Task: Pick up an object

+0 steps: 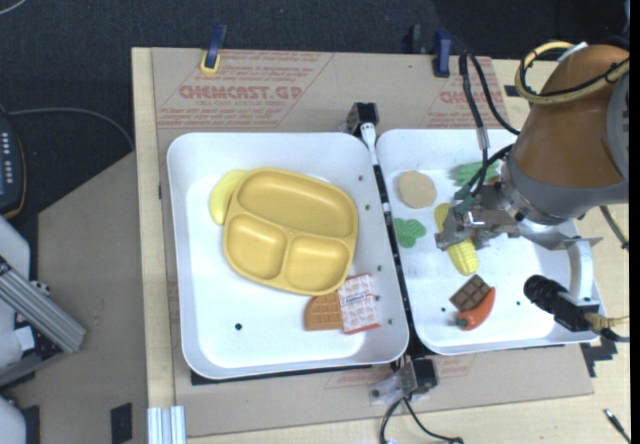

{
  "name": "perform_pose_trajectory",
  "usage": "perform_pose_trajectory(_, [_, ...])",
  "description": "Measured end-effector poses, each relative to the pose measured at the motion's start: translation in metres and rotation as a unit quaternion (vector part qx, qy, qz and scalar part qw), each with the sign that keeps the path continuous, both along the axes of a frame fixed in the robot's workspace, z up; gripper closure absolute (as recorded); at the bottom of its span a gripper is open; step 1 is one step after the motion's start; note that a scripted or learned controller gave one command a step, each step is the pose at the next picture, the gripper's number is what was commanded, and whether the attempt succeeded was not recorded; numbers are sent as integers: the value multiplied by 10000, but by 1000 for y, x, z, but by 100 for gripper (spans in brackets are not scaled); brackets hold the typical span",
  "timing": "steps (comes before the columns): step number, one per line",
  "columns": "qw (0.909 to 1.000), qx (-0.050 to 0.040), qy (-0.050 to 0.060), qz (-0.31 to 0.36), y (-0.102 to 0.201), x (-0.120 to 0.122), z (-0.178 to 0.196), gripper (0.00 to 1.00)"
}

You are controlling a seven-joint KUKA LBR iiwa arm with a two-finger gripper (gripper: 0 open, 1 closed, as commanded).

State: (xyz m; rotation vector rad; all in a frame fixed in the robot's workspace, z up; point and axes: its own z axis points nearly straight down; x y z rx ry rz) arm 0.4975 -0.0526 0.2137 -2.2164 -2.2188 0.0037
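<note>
Nearest me, a waffle (323, 313) and a small packet (358, 303) lie just below the yellow tray (288, 230) in the left bin (190, 232). Right of that tray, I see the hand (462, 229) low over the corn cob (461, 256) in the right bin (520, 332); whether it grips I cannot tell.

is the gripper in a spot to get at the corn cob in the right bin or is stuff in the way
Probably yes. The gripper hangs right above the corn cob, and nothing lies on top of the cob. The green piece and the brown block sit apart from it, so the way down looks free.
</note>
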Motion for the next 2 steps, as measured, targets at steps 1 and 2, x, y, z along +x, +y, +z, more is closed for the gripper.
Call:
perform_pose_trajectory(1, [10000, -14, -45, -4, -3, -1, 21, 100])
perform_pose_trajectory(2, [10000, -7, -8, -8, -8, 0, 3, 100])
